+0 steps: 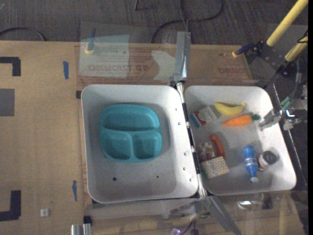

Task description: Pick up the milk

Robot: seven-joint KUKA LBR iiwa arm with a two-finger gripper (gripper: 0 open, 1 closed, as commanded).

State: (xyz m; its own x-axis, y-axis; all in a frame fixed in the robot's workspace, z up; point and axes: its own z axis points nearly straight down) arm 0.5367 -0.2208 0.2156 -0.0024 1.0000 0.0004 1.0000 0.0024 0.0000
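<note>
While the gripper [282, 116] hangs at the right rim of the right bin [281, 180], its pale metal parts are too small and blurred to tell how its fingers stand, and nothing can be seen between them. Nearest it lie one tapered orange carrot [238, 121] and one curved yellow banana [229, 108]. Just left of the banana, at the bin's upper left, lies the milk [204, 115], a small white carton with red marking. Below are one glossy red sausage [217, 145], one speckled box [214, 167], one blue plastic bottle [250, 162] and one round dark can [268, 157]. Two shallow white bins sit side by side; the left bin [98, 180] holds one smooth teal tray [130, 132] with three compartments.
</note>
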